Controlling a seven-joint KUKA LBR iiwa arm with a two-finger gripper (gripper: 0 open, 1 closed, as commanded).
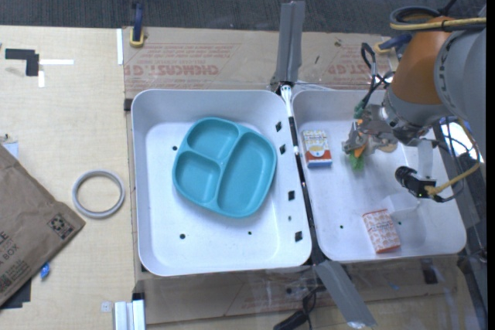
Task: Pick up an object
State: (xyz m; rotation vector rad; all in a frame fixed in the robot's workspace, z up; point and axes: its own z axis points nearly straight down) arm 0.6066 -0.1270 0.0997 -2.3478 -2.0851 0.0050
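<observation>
Two shallow white bins side by side on a bench, seen from above at a slant. Left bin (155,243): smooth glossy walls, rounded corners, holding a teal plastic divided plate (224,166) with three compartments, lying flat near the centre. Right bin (332,243): a small upright-printed carton (315,148), white with red and blue bands, lying flat near the left wall; a flat reddish printed packet (381,231) near the front, well apart from the carton.

Grey arm with orange band (421,69) reaching in from the right over the far part of the right bin. Gripper (360,141) lowered just right of the carton, with a small green and orange object (356,156) at its tip; whether clamped between the fingers or merely beside them cannot be told, nor whether the fingers are spread or closed.

Left of the bins, on pale wooden bench surface: a grey tape ring (98,193), and a brown cardboard piece (27,228) at the near left edge.
</observation>
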